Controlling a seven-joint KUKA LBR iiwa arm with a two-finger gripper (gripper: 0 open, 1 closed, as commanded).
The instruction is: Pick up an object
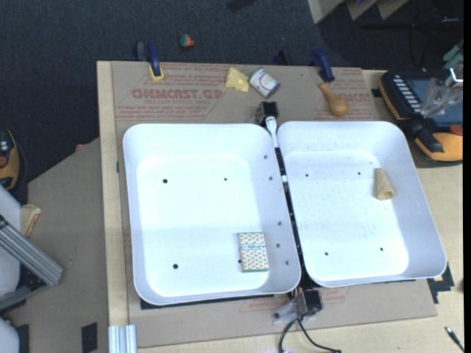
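Left bin [140,197] holding a small patterned packet [252,251] near its front right corner, its print too fine to read, right bin [412,197] with a tan cone-like piece [383,183] by the right wall, my gripper's state I cannot tell

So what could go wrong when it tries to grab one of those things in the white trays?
The flat patterned packet lies close to the left bin's near wall, so the fingers may hit the wall or slide over it. The small tan piece in the right bin sits near the side wall and looks rounded, so it might roll away when pinched.
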